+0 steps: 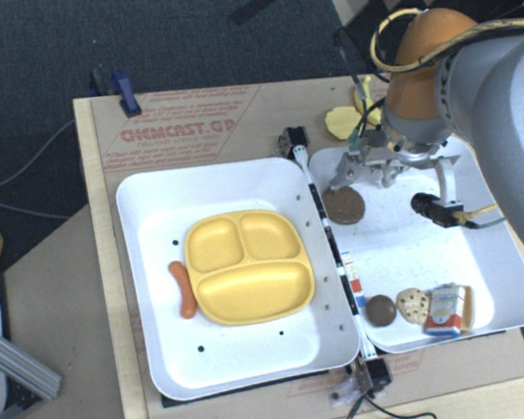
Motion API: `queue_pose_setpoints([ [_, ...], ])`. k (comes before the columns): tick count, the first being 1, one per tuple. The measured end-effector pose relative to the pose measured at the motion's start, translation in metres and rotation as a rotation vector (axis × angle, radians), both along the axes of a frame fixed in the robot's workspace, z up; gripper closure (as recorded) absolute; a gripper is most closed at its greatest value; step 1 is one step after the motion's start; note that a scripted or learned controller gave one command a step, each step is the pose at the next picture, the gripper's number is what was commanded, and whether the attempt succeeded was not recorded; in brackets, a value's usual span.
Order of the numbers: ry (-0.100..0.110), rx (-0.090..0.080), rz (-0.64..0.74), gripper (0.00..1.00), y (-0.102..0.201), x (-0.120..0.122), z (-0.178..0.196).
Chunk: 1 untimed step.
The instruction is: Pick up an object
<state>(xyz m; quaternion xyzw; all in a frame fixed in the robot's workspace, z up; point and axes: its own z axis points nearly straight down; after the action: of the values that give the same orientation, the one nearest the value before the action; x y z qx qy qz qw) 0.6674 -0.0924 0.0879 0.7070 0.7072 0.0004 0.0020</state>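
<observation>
In the right bin (494, 267), a dark brown round cookie (343, 206) lies near the far left corner. Along the bin's near edge lie a smaller brown cookie (380, 309), a pale chocolate-chip cookie (412, 304) and a small wrapped snack pack (447, 309). The left bin (146, 226) holds a yellow divided plate (248, 266), with an orange sausage (184, 288) just left of it. My gripper (386, 166) hangs over the far end of the right bin, just right of and above the dark brown cookie. I see nothing held in it.
The grey arm (496, 121) covers the right bin's far right corner. A yellow object (341, 121) lies on the cardboard behind the right bin. A blue clip (125, 93) sits at the board's far left. A black ridge (325, 229) divides the bins.
</observation>
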Motion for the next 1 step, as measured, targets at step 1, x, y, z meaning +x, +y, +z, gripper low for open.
queue_pose_setpoints([
  [1, 0.0, 0.002, 0.0, 0.0, -0.0006, 0.0002, -0.0009],
])
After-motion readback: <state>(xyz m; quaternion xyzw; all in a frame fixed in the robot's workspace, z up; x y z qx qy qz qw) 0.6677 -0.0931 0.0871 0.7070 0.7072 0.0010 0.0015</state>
